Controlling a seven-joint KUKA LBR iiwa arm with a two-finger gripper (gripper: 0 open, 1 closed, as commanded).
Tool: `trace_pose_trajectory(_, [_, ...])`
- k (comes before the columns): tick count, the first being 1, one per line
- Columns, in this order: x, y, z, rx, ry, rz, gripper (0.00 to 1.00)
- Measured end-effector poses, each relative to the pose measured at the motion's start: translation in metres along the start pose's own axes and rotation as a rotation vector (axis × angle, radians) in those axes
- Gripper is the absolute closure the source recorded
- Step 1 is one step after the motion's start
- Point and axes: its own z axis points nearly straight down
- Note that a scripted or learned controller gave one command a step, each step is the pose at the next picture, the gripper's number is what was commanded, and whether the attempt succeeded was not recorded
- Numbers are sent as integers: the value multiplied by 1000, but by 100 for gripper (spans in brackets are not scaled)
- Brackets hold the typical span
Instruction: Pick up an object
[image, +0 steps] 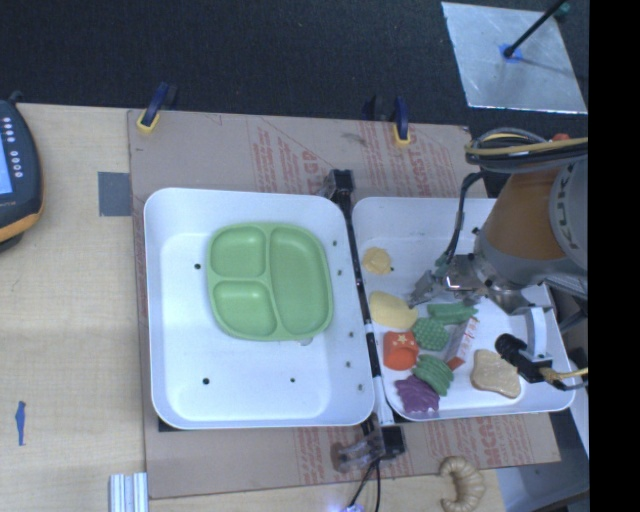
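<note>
This is a robot lab. A cardboard sheet (300, 150) is clamped to a wooden bench (60, 330) with clips (401, 122). Two white bins (170, 300) sit side by side on it, a control pendant (15, 170) lies at the left edge, and cables (510, 145) run along the arm (530, 215).

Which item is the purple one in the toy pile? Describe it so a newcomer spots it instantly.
Start at the right bin, the one the arm reaches into. Go to its near edge, close to the divider between the bins. The purple toy lies there, just below a red tomato-like piece and beside a green ridged piece; nothing else is purple.
</note>
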Motion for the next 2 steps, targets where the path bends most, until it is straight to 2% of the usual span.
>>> trace_pose_trajectory(1, [-26, -60, 5, 20, 8, 3, 0])
trace_pose_trajectory(2, [-4, 17, 4, 10, 9, -5, 0])
